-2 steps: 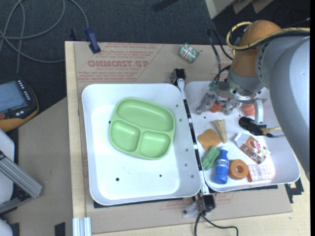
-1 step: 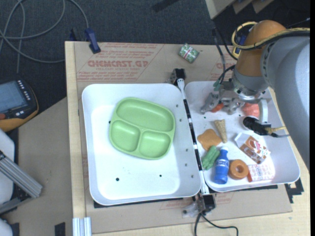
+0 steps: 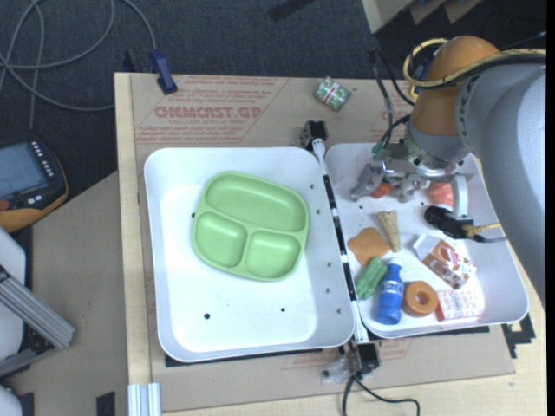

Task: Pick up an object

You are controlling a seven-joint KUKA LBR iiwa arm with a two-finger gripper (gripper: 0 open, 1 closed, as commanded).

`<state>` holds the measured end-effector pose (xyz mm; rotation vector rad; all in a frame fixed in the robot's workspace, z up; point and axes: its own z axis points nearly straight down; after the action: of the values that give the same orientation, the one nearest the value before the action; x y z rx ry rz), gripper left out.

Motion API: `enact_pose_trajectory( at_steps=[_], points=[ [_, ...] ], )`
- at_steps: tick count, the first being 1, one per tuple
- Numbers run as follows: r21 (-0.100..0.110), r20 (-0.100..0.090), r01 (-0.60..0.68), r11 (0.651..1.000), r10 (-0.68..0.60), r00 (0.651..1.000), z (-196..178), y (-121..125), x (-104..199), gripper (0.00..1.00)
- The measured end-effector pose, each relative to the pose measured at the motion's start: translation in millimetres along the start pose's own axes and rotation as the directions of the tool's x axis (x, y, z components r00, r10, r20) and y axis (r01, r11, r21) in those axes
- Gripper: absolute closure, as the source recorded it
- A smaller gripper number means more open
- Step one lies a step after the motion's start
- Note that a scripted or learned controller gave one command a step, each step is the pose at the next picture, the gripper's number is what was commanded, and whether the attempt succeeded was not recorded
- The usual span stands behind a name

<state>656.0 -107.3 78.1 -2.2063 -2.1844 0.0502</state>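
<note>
Leftward, the green tray (image 3: 250,225) sits alone in its bin. Further right, the cone (image 3: 389,228) lies lengthwise just below the pincer (image 3: 378,183), which hangs over the right bin's (image 3: 512,271) upper end, fingers apart, holding nothing.

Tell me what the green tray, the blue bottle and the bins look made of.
Green tray: likely moulded plastic, matte pale green, with smooth rounded compartments and soft highlights.
Blue bottle: probably glossy plastic, given its saturated colour and a bright sheen; too small to be sure.
Bins: apparently thin white plastic, semi-gloss, with rolled rims and rounded corners; the left one carries a few dark specks.
</note>
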Motion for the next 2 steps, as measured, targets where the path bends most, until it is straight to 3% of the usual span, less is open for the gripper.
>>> enact_pose_trajectory(
  at_steps=[2],
  points=[
    [0.000, 0.001, -0.001, 1.000, 0.001, 1.000, 0.0, -0.1, 1.7, 0.00]
  ],
)
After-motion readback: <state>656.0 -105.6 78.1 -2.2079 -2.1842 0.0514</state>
